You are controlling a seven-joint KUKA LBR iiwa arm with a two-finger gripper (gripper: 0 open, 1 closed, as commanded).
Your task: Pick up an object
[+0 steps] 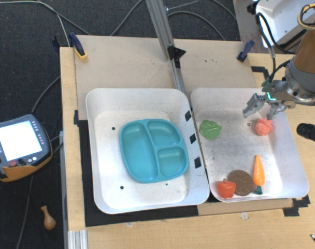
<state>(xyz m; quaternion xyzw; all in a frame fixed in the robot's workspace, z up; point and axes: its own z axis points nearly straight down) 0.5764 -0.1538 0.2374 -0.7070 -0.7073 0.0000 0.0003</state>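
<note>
In the right bin [235,149] lie a pink strawberry-like toy [262,127], a green leafy toy [210,129], an orange carrot [258,171], a brown round cookie [242,182] and a red tomato [226,189]. My gripper [263,108] hangs over the bin's far right part, just above and behind the pink toy. Its fingers [252,106] are spread apart, and nothing sits between them.
The left bin [103,139] holds a teal divided plate [153,150]. A metal post [165,32] rises behind the bins. A teach pendant [17,147] lies off the bench at the left. Blue clamps [77,46] grip the board's far corners.
</note>
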